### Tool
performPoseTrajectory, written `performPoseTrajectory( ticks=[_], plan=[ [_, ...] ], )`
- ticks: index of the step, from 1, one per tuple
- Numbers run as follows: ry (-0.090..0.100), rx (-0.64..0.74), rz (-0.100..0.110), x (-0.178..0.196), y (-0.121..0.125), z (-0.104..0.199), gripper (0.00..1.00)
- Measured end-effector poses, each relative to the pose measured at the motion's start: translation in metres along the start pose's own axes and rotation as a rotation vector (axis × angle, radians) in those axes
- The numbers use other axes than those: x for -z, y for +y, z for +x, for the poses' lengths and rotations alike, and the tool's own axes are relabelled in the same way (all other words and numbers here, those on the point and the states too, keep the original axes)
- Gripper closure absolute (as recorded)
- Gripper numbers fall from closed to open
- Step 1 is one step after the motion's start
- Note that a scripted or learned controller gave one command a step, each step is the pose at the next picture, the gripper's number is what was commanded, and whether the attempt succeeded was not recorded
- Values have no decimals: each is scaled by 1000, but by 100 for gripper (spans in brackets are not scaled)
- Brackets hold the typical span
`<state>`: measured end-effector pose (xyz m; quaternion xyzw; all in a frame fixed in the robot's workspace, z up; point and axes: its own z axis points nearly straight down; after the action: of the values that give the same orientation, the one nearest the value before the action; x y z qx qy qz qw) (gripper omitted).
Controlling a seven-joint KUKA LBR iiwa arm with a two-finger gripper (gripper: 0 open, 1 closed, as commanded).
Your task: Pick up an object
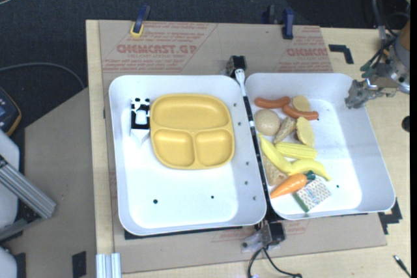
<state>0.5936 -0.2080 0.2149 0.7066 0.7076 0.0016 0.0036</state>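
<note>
The gripper (358, 93) sits at the right edge of the frame, over the upper right rim of the right bin (365, 166). Its state cannot be told. Toy food lies heaped along that bin's left side: sausages (270, 102), a banana (283, 159), a carrot (288, 185). The left bin (130, 192) holds a yellow divided plate (193, 129)

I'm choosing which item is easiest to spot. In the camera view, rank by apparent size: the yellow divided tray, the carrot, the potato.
1. Yellow divided tray, by far the largest.
2. Carrot.
3. Potato, though its rounder shape makes it look close to the carrot, so that ranking is unsure.
</note>
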Motion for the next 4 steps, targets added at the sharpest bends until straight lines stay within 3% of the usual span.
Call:
performPoseTrajectory(
  ticks=[1, 4],
  plan=[
    [1, 0, 3, 11, 1, 0, 100],
    [6, 5, 10, 15, -38, 174, 100]
  ],
)
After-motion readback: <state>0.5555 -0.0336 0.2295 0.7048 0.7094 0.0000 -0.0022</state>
